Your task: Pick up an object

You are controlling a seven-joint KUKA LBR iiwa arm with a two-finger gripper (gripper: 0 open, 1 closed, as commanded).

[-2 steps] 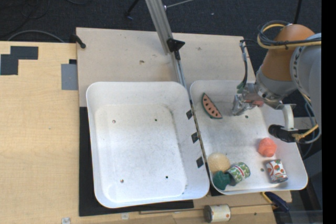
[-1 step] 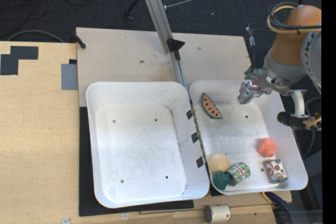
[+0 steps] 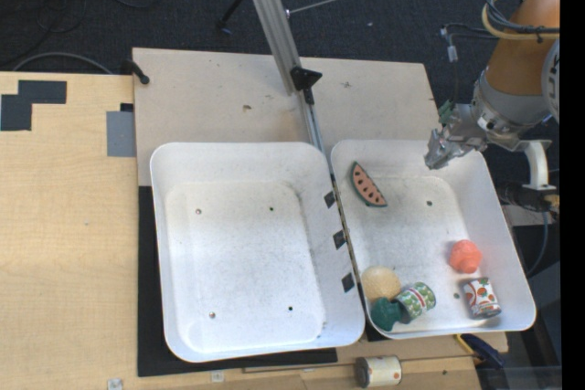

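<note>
The arm (image 3: 521,78) comes in from the right, grey with its orange band near the frame edge, where part of it is cut off. Its tool (image 3: 439,151) hangs over the far right corner of the right bin (image 3: 512,237), close above the rim; it is small and dark against the white and I cannot tell its state. Nothing can be seen in it.

The things to be picked all lie in the right bin. A watermelon slice (image 3: 367,185), red with a green rind, lies near the bin's far left side, just beside the divider between the bins and well apart from the tool. An orange-pink ball (image 3: 465,256) sits near the right wall. Along the near edge there is a cluster: a pale yellow rounded lump (image 3: 381,281), a dark green object (image 3: 388,314) touching it whose shape is hard to make out, and a green and white can (image 3: 417,299) lying on its side against both. A second can (image 3: 480,297), white with red marks, lies near the near right corner, apart from the cluster.

The left bin (image 3: 183,242) shows its white floor with a few small dark specks. A slanted metal rail (image 3: 274,23) runs from the top of the frame down to where the bins meet. At the bottom edge of the counter (image 3: 64,242) a small cylinder (image 3: 378,371) lies partly in shadow
</note>
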